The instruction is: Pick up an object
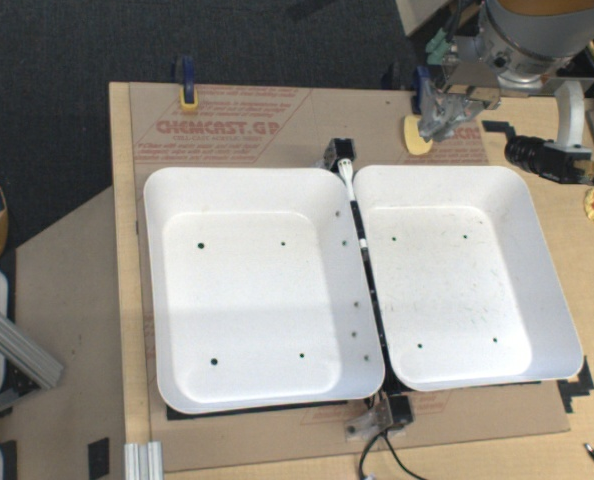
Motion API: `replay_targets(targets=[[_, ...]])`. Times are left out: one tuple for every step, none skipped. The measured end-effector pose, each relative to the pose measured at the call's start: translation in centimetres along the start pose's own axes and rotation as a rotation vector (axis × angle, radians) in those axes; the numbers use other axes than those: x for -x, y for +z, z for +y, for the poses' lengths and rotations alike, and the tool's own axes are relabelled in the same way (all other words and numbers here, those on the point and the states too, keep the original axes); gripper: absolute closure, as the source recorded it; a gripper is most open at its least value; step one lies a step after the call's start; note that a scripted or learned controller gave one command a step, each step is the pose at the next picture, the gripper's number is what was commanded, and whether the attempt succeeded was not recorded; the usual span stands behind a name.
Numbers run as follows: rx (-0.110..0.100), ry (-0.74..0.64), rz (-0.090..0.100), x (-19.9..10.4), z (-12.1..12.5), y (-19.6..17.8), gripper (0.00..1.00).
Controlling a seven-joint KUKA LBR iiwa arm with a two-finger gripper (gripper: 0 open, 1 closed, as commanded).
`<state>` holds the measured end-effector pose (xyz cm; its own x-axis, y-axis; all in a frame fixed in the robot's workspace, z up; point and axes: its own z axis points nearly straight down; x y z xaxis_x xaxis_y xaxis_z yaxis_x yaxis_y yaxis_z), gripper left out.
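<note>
Camera view puts the gripper (445,118) at the top right, above the brown board beyond the far rim of the right bin (537,268), hanging from the grey wrist with its orange band. Whether its fingers are spread or closed I cannot tell; they blur into a grey cluster. Just beside that cluster, on its left and lower side, sits a small pale yellow object (416,136), lying on the board or held against the tips; the slant of the view does not settle which. Nothing clearly sits between the fingers, so no grasp can be claimed.

Outward from there, the 2 white bins lie side by side, the left bin (167,268) well apart from the arm, and both floors show only small dark dots.

As a judgement, the step in hand looks like the approach or the grasp attempt itself. The next move calls for centring over the yellow piece and closing squarely.
</note>
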<state>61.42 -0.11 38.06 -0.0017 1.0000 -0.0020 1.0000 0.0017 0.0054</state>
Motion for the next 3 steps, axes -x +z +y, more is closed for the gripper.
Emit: replay_targets(targets=[[-0.015,-0.001,0.003,-2.4,1.8,7.7,1.00],[-0.010,-0.014,0.009,-20.8,1.3,12.4,1.00],[0.004,0.006,0.001,-15.1,4.8,5.3,1.00]])
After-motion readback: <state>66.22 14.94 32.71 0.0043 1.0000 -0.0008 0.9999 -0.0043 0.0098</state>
